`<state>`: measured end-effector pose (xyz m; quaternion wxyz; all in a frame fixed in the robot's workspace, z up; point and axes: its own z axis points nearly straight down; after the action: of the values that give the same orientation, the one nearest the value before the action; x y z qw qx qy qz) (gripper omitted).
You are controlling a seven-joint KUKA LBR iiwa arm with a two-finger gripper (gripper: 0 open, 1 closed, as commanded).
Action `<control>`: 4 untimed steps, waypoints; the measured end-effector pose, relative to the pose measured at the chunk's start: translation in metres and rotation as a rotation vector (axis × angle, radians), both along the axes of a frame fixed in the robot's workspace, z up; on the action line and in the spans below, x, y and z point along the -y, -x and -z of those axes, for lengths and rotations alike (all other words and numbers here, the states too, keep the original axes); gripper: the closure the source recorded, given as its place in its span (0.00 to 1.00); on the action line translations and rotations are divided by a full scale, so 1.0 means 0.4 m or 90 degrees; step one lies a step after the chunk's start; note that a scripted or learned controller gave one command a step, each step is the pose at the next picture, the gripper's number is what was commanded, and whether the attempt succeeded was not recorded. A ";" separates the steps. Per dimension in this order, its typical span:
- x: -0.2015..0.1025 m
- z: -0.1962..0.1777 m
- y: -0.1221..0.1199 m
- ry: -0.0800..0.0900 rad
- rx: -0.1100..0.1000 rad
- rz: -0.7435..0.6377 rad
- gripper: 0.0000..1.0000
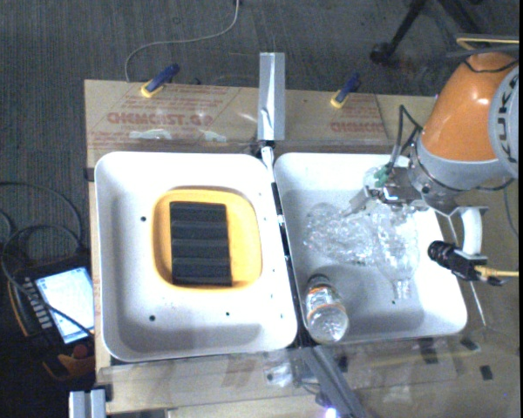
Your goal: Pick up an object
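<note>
Bottle (324, 310) lies on its side at the near-left corner of the right bin (436, 316), cap toward the middle, probably rolled to the low edge. Crumpled clear plastic (359, 233) sits mid-bin, with the claw (382, 181) just over its far edge, likely lining up a grab; can't tell its state. Yellow tray (207, 244) with black insert fills the left bin (122, 259), well apart.

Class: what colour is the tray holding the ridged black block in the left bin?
Yellow tray, in the camera view.
</note>
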<state>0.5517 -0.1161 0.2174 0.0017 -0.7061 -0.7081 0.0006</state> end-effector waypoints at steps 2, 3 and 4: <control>0.231 0.213 -0.051 0.001 -0.001 -0.021 0.00; 0.209 0.306 -0.004 0.007 0.017 -0.073 0.00; 0.120 0.305 0.055 0.012 0.020 -0.171 0.00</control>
<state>0.5298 -0.1642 0.0955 -0.0159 -0.6047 -0.7963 -0.0037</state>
